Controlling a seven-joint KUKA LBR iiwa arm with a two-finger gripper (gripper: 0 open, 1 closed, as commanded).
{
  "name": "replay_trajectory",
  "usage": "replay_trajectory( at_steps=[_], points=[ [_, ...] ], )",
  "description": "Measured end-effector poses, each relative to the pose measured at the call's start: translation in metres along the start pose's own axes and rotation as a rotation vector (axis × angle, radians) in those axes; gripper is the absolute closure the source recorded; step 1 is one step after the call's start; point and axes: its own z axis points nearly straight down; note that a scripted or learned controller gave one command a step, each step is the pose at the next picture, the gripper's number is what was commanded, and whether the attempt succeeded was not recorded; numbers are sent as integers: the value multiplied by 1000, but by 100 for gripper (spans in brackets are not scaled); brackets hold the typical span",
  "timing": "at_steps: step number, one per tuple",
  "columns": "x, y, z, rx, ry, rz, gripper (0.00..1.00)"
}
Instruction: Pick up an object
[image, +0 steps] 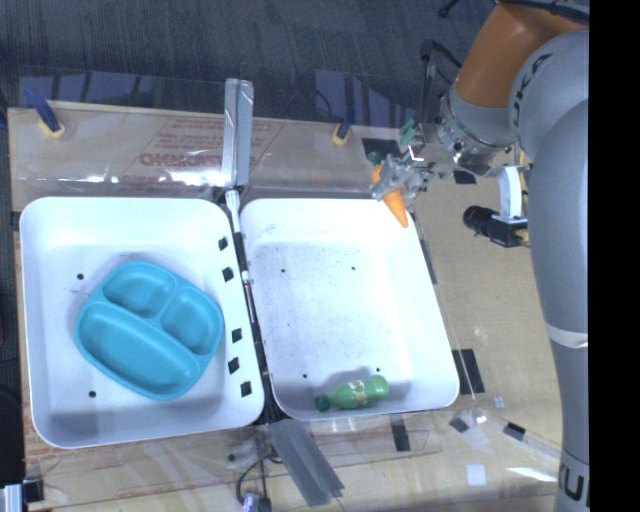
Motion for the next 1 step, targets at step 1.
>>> replay_trajectory(
  at_steps=[1],
  points=[
    [-3,0,0,-1,0,0,100]
  ],
)
